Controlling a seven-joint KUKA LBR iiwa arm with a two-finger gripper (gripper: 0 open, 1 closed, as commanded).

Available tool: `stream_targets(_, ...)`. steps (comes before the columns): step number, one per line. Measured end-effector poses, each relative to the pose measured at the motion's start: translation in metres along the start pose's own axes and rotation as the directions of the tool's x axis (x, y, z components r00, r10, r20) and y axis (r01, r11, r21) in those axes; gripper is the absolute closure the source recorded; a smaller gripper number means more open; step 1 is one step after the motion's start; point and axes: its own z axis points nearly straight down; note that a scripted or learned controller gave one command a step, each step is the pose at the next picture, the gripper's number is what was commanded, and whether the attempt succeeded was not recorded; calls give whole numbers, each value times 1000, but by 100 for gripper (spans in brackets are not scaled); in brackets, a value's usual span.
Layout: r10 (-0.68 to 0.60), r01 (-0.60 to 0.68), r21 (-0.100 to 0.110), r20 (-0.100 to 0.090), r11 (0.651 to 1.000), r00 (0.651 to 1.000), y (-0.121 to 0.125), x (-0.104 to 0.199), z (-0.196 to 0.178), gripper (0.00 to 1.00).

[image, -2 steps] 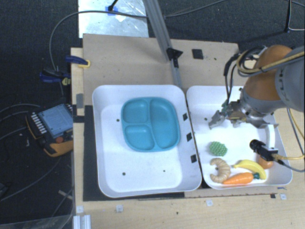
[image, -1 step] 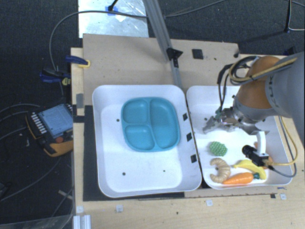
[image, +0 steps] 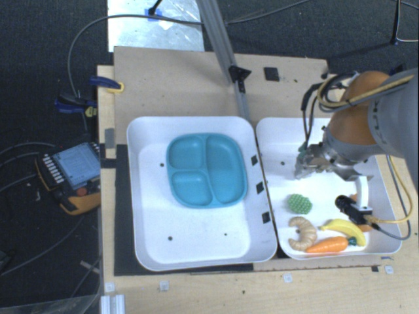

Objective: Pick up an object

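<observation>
Smooth orange carrot, curved yellow banana, knobbly tan root and bumpy green ball crowd the right bin's front edge; hand hovers behind them, grip unreadable.

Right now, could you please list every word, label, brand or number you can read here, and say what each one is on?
No text here can be read.
The blue-screened device left of the bench shows buttons and a screen, too blurred to read.
The small black tag on the board is too small to tell.
The blue divided plate and white bins carry no markings.
</observation>
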Motion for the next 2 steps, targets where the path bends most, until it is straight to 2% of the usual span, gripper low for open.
stream_targets(2, -3, 3, 6, -1, 1000, 1000, -1, -3, -88, 100)
